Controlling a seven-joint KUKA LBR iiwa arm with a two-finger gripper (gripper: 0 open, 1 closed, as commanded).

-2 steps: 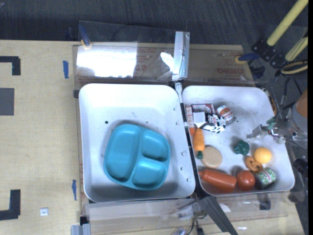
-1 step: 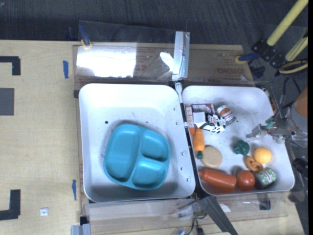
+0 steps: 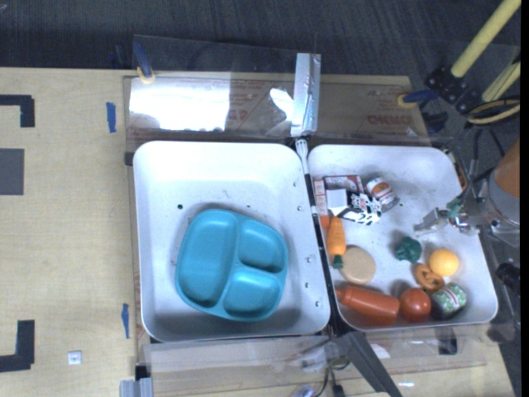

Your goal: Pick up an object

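Note:
The right white bin (image 3: pixel 413 160) holds several toy foods: an orange carrot (image 3: pixel 335 238), a beige round bun (image 3: pixel 358 265), a red sausage (image 3: pixel 366 303), a red tomato (image 3: pixel 415 304), a yellow lemon (image 3: pixel 444 263), a dark green piece (image 3: pixel 407 249) and a speckled green ball (image 3: pixel 449 299). My gripper (image 3: pixel 440 217) reaches in from the right edge and hangs over the bin's right side. It is just above the lemon and the green piece, and nothing is visibly held in it.
The left white bin (image 3: pixel 165 188) holds a blue divided plate (image 3: pixel 231 263). A red and white packet (image 3: pixel 341 190), a small can (image 3: pixel 379 190) and a black and white item (image 3: pixel 361 214) lie at the back of the right bin. Cables and yellow poles (image 3: pixel 488 31) stand at the far right.

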